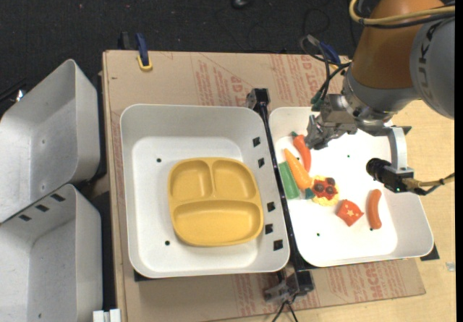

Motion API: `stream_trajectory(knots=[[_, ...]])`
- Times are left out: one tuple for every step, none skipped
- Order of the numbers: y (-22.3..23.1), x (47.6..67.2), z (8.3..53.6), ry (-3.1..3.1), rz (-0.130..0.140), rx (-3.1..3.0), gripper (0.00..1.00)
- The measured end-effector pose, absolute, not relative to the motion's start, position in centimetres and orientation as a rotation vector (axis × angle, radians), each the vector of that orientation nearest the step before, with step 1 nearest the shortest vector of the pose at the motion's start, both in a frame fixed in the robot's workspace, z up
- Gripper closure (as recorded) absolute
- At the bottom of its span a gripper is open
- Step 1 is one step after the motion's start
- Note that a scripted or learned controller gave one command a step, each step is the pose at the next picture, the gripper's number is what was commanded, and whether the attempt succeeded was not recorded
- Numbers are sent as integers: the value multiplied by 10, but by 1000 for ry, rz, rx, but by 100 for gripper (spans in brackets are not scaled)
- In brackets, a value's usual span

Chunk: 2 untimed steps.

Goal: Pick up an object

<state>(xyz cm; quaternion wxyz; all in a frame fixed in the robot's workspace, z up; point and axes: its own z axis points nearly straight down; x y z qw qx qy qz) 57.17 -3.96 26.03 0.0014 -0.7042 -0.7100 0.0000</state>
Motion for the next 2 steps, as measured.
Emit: stream_trajectory(knots=[[15, 566, 264, -2229, 0, -2211, 100], [68, 558, 265, -2229, 1, -2211, 100]])
